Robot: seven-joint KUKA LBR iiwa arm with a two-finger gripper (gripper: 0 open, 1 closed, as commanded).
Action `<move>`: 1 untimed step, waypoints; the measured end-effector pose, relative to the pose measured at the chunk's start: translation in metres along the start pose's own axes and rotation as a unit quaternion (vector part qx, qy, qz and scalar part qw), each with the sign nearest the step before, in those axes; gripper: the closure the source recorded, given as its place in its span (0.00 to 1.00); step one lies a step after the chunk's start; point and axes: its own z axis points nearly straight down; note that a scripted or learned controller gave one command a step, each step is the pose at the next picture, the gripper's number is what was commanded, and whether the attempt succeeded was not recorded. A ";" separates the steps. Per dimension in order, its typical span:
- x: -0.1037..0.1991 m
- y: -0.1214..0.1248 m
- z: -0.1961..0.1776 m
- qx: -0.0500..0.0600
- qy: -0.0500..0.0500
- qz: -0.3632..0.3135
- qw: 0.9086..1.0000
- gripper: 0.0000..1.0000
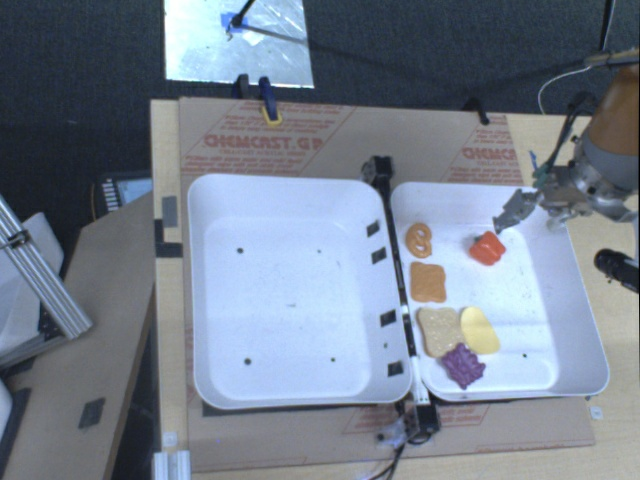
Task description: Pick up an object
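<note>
The right bin (580, 313) holds several toy foods. A red pepper (487, 249) lies near its middle. An orange pretzel (419, 238) and an orange slab (428, 283) sit along the left wall. Nearer the front lie a tan bread slice (437, 328), a yellow piece (479, 330) and purple grapes (463, 365). My gripper (513, 212) hangs over the bin's back right part, just up and right of the red pepper and apart from it. Nothing shows in its grasp.
The left bin (200, 203) stands beside the right one, with a black divider strip (392, 268) between them. A shiny foil sheet (238, 26) lies beyond the bench. A metal frame (40, 278) stands off the left side. Cables (560, 83) hang near the arm.
</note>
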 end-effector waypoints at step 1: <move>0.000 0.001 -0.011 -0.002 0.000 -0.002 1.000 1.00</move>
